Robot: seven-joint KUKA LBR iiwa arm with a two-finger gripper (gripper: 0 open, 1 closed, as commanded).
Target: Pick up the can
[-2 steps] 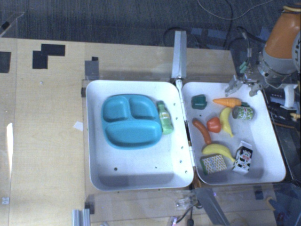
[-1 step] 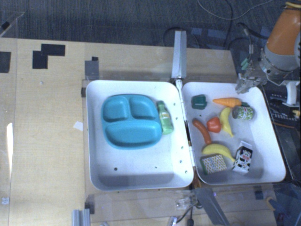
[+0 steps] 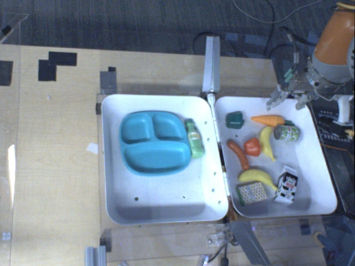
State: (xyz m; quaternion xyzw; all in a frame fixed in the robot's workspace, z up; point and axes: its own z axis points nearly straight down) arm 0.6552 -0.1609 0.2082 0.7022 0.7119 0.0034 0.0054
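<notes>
— Nearest the lens, at the near end of the right bin (image 3: 317,173): a mesh-patterned block (image 3: 252,192) and a white carton (image 3: 286,186) with black markings. And the can?

— Farther back in the same bin, toward its right wall: can (image 3: 286,132), lying on its side, green label, silvery metal at the ends. Just beside a yellow banana (image 3: 267,143) on its left, possibly touching. Orange carrot (image 3: 268,119) just behind.

— Handling?

— Probably light, stiff, smooth-walled and prone to rolling. Best taken across the round body at mid-length, jaws square to the axis, keeping clear of the banana.

— Gripper?

— Gripper (image 3: 288,100) hovering at the bin's far rim, just beyond the carrot, spread wide, holding nothing.

— Farther out?

— Dark green block (image 3: 235,119) and red tomato (image 3: 252,146) to the left. Well apart, in the left bin (image 3: 166,201): blue divided plate (image 3: 155,142), pale green bottle (image 3: 194,138) against its right edge.
</notes>
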